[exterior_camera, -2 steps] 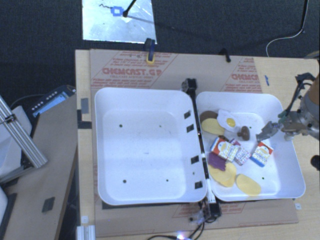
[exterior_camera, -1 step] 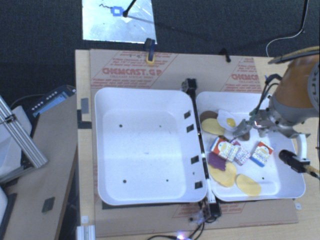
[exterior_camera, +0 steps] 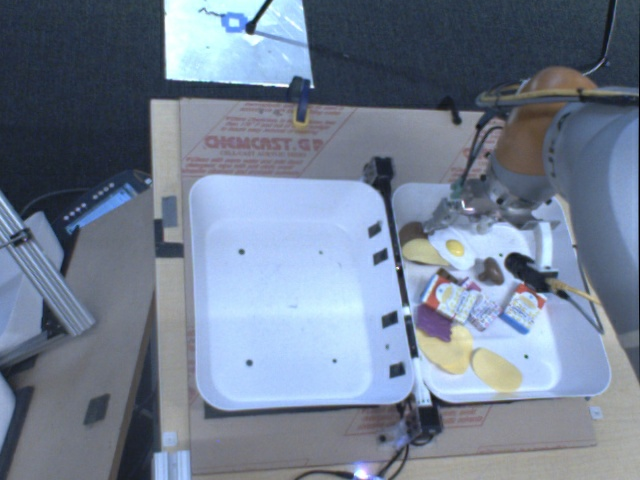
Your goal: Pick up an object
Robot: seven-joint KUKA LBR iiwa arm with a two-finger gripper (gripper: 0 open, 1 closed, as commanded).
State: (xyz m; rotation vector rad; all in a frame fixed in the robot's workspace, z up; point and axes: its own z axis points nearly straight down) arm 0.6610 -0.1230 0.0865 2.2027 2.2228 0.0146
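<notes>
The gripper (exterior_camera: 455,215), grey metal, hangs over the far side of the right bin (exterior_camera: 590,368). From this slant I cannot tell whether it is open or closed.

Just near of it lies 1 fried egg (exterior_camera: 456,249), flat and glossy white with a round yellow yolk. 1 pale yellow slice (exterior_camera: 422,252) touches the egg's left edge, and 1 rounded brown lump (exterior_camera: 410,231) sits just beyond the slice by the bin's left wall. To the right of the egg is 1 smaller brown piece (exterior_camera: 490,269).

Nearer still, 3 small printed boxes lie in a row:
- a red carton (exterior_camera: 448,295)
- a pink carton (exterior_camera: 482,312)
- a blue carton (exterior_camera: 523,308)

1 purple block (exterior_camera: 433,322) touches the red carton's near left corner. Nearest of all are 2 smooth, flat pieces, a yellow disc (exterior_camera: 448,349) and a yellow oval (exterior_camera: 496,369).

The left bin (exterior_camera: 290,298) is shallow white plastic with rounded corners, just beside the right bin. Both bins rest on 1 cardboard sheet (exterior_camera: 250,143) printed in red.
</notes>
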